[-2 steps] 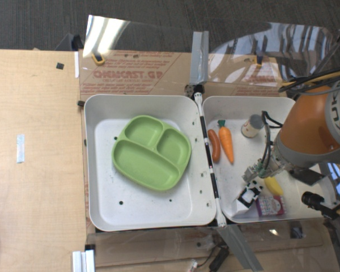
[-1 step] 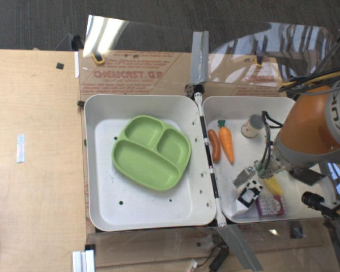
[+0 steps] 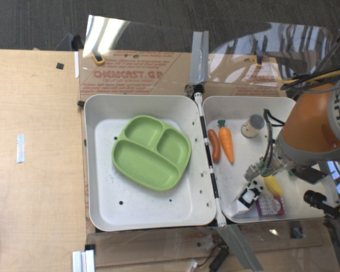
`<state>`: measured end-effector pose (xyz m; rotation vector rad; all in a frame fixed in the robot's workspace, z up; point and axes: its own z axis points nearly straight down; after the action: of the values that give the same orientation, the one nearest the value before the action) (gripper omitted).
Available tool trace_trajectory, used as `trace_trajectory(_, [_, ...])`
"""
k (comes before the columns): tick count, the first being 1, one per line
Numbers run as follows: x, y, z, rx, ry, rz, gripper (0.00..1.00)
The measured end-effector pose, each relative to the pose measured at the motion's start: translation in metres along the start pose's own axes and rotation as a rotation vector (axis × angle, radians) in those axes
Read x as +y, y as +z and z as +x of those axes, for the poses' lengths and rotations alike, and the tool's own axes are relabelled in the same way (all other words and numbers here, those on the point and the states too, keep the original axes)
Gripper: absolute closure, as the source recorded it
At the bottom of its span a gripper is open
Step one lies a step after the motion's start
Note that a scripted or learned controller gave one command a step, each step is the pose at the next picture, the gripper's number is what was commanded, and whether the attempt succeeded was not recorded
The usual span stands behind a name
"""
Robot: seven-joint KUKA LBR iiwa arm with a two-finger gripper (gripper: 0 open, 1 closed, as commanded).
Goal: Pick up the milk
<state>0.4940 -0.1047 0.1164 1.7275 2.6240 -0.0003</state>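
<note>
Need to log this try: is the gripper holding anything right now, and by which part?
Cannot be told. The gripper sits low in the right bin, just above the milk carton and beside a yellow item, but nothing visibly sits in its grasp.

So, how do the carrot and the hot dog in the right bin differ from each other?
The carrot is bright orange with a green top; the hot dog is darker, reddish, with no green. The carrot tapers to a point, while the hot dog keeps an even width with rounded ends. The hot dog lies nearer the left wall of the right bin. Both lie flat, side by side, roughly parallel.
</note>
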Motion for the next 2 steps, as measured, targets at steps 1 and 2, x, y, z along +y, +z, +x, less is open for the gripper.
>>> trace_trajectory(1, [0.0, 0.0, 0.0, 0.0, 0.0, 0.0, 0.0])
trace_trajectory(2, [-0.015, 0.026, 0.008, 0.001, 0.037, 0.002, 0.0])
